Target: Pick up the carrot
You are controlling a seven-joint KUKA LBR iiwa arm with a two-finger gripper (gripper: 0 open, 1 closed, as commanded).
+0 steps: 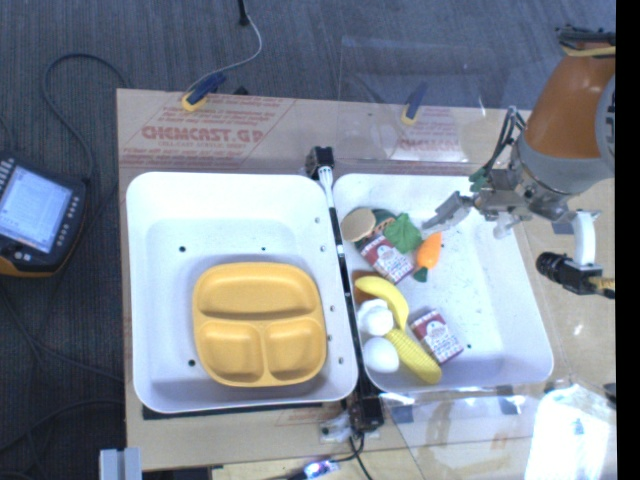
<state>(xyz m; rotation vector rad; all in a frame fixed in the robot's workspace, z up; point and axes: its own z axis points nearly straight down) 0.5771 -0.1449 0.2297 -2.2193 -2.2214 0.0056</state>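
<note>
Bright, even overhead light is washing both white bins [150, 268], leaving only soft, faint shadows. Glare is blowing out the clear plastic [575, 433] at lower right. Focus is looking mildly soft throughout, grainy on the dark carpet [60, 28].

Brown tabletop [200, 128] bearing two shallow white bins, left bin [150, 218] and right bin [510, 318], touching side by side.

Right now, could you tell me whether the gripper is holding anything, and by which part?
Nothing is held. The gripper hangs over the right bin, its fingers open, just up and right of the carrot, which lies among the other toy foods.
</note>
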